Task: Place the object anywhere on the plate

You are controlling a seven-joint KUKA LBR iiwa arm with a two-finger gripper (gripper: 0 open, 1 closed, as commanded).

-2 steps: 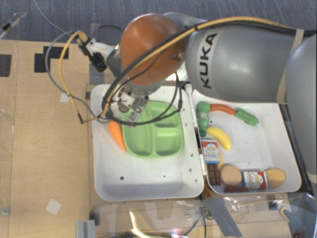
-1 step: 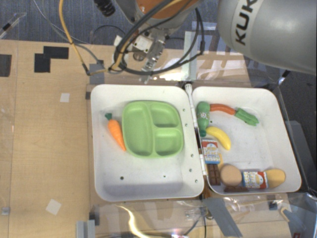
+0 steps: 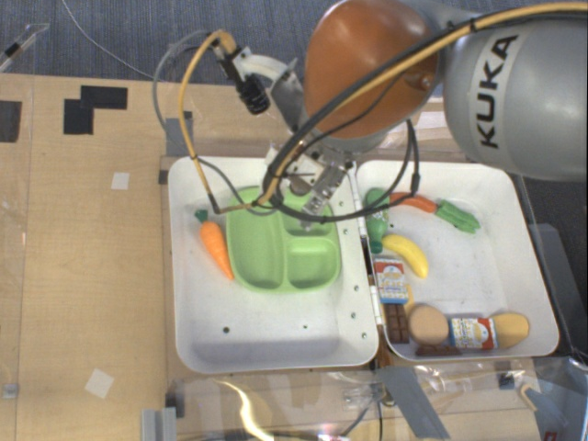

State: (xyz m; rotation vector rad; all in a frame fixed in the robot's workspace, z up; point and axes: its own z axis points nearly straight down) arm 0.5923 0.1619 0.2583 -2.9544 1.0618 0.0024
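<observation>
A green divided plate point(image 3: 276, 255) lies in the left white bin point(image 3: 257, 343). An orange toy carrot point(image 3: 216, 248) with a green top rests on the bin floor against the plate's left edge, not on the plate. My gripper point(image 3: 310, 197) hangs over the plate's far right corner, near the wall between the bins. It is well to the right of the carrot. The wrist and cables hide what is under it.
The right bin point(image 3: 514, 246) holds a second orange and green vegetable point(image 3: 432, 208), a yellow banana point(image 3: 408, 254), a small carton point(image 3: 392, 281), a chocolate bar point(image 3: 396, 321), a brown round item point(image 3: 426, 322) and a bottle point(image 3: 480, 331). Cables loop above the left bin's far edge.
</observation>
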